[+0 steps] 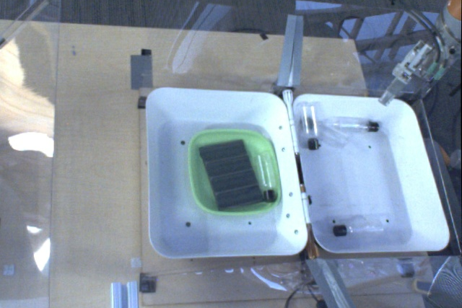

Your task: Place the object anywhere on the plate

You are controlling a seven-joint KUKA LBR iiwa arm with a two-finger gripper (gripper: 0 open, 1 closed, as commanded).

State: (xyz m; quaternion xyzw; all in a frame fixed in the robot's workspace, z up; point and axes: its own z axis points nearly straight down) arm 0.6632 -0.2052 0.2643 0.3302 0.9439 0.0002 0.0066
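The bins [216, 108] looked smooth glossy white plastic, the plate [198, 155] translucent green, the bench [86, 155] pale matt wood.

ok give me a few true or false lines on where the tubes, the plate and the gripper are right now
1. The green plate sits in the left bin. True.
2. A dark ridged block lies on the plate. True.
3. A clear tube with a black cap lies on the plate beside the block. True.
4. The right bin holds a second green plate. False: it holds clear tubes, such as one near its top edge and one near its bottom edge.
5. The gripper is down over the plate. False: it is at the upper right, by the right bin's far corner.
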